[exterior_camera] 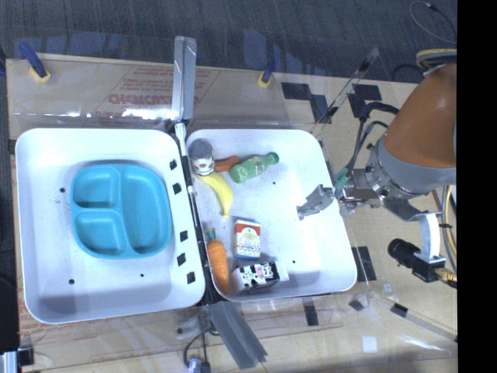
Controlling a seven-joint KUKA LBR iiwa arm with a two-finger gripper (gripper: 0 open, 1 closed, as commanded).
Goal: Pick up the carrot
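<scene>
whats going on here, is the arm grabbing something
Not yet. The arm's tool sits over the right side of the right bin with nothing between its fingers. The carrot it is meant to pick up lies near that bin's lower left corner, beside a small carton. A banana, a green bottle and a can lie further up. The left bin holds a blue divided tray.

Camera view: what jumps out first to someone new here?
The bright blue three-compartment plastic tray sitting in the left white bin. Next, the cluster along the left side of the right white bin: yellow banana, green bottle, and the orange carrot lying against the bin's left wall near the front. The arm's grey gripper hangs over the right bin's right half, well apart from the carrot.
</scene>
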